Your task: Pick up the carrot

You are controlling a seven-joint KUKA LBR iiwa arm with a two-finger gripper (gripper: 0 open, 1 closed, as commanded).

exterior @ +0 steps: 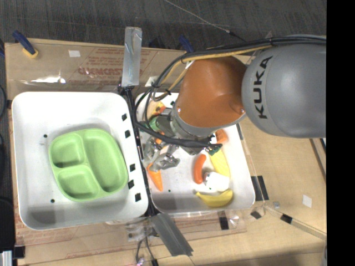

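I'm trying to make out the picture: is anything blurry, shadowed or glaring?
Camera view: fairly sharp and evenly lit; the green divided plate throws a soft shadow on the left bin; the end effector and nearby items look murky under the arm; the carrot stays readable; tape gleams faintly.

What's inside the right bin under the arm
The right bin shows a carrot by its left wall, another orange piece and yellow banana-like toys. The arm covers the far half.
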